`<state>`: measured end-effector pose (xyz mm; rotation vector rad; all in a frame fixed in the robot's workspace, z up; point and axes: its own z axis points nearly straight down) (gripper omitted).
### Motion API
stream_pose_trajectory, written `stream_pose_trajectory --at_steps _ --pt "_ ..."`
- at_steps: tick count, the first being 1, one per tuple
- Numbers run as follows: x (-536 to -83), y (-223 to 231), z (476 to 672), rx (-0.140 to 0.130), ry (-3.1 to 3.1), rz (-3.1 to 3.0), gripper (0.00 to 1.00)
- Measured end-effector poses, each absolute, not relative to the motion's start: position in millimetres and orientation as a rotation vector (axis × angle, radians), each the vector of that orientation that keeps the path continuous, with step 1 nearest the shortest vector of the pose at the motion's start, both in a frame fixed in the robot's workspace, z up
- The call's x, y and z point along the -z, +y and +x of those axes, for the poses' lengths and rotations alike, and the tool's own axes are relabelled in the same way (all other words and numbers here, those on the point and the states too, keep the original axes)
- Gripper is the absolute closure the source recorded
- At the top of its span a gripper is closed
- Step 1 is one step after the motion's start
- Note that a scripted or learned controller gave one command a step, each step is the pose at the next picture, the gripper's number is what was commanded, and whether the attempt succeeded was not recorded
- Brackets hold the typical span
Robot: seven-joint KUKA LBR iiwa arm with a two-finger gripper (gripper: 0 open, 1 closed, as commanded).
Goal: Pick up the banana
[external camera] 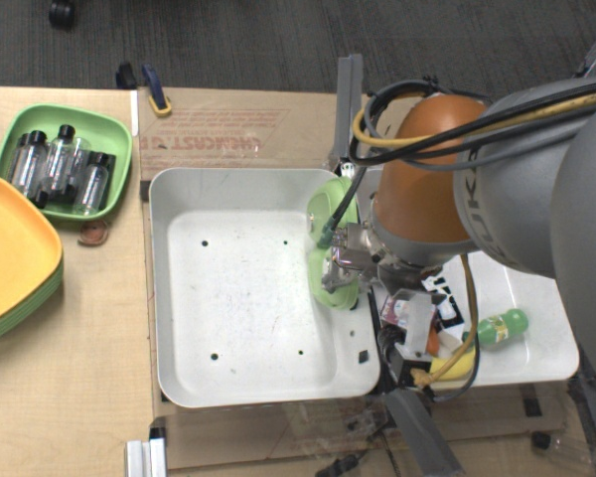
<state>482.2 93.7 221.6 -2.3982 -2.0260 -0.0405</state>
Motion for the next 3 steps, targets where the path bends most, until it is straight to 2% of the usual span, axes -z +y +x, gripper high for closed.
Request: stream_pose_trajectory --at_steps 1,2,3 --pt "-197.3 132.5 477.6 0.007 -2.170 -2.267 1.00" --pt "-252.7 77.1 477.8 0.009 -2.133 -2.296 1.00" --pt "-251.4 47.7 499.5 0.007 -2.163 -2.259 1.00"
